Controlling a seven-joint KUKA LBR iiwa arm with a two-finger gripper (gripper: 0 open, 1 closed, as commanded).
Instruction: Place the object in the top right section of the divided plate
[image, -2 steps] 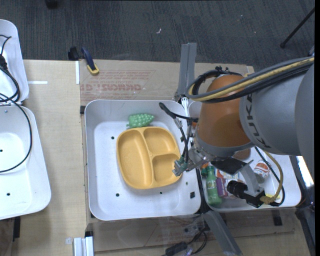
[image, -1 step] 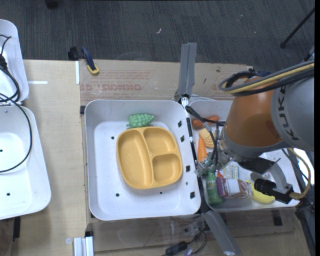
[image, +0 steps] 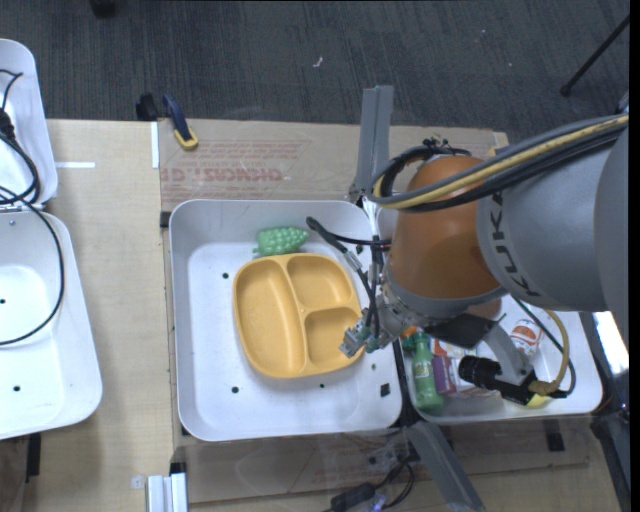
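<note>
The gripper (image: 354, 340) hung low at the right rim of the yellow divided plate (image: 297, 312), fingers pinched on a small grey-green object (image: 351, 344), apparently carrying it in toward the plate. That object sat just over the plate's lower right section, so the top right section lay farther up. A green toy (image: 281, 239) rested beside the plate's upper edge.
</note>
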